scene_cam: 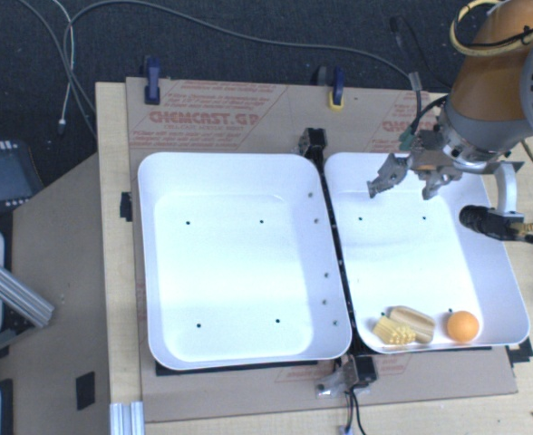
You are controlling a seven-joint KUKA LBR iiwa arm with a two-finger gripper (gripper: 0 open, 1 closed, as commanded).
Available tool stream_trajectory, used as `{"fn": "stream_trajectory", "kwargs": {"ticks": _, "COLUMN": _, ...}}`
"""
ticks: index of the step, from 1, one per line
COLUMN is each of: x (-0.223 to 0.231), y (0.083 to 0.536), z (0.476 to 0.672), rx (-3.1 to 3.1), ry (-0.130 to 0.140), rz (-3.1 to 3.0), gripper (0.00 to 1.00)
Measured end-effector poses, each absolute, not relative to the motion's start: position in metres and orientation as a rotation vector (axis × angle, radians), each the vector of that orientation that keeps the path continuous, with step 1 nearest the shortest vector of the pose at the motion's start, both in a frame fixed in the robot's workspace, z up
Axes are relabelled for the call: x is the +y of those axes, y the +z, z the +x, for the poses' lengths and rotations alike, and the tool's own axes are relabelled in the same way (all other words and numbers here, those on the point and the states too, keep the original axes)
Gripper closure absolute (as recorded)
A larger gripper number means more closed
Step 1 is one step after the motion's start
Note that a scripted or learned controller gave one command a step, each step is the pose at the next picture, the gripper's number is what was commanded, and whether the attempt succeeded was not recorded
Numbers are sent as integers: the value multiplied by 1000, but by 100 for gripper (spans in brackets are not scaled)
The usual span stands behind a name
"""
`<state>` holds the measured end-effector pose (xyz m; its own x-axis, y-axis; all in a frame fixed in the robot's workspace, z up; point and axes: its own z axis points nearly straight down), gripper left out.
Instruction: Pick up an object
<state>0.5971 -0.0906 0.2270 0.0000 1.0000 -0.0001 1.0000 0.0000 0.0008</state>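
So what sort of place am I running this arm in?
Probably a robotics lab test bench, not a home or shop: two shallow white plastic bins clamped on a wooden board, a grey-and-orange arm's two-finger gripper above the right one, loose cables on dark carpet.

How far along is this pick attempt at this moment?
Nothing looks done yet. The gripper is open over the far end of the right bin, with nothing between its fingers. The objects lie at that bin's near edge: an orange ball, a tan roll-shaped item and a yellow corn-like piece. Left: reach one of them, close on it and lift.
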Motion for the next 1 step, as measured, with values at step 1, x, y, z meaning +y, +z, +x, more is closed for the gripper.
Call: {"fn": "stream_trajectory", "kwargs": {"ticks": 1, "x": -91, "y": 238, "z": 597, "rx": 2221, "ry": 3, "rz": 2220, "gripper": 100}}
